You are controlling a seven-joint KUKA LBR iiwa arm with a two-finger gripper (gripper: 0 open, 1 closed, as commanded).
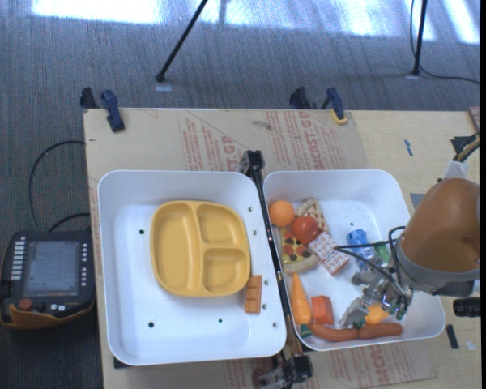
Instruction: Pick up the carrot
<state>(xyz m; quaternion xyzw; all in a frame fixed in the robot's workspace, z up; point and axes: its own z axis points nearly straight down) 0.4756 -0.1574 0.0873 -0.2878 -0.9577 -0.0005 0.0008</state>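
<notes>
While the left bin holds a yellow tray, the carrot lies in the right bin; tool state unclear.

A: Where does the camera sit?
B: There's 1 view, fixed high above the bench, looking down at a slant from the near side.
A: How close?
B: Far enough to take in 2 bins, the left bin and right bin, plus carpet beyond the far edge.

Two bins (one carrot)
</notes>
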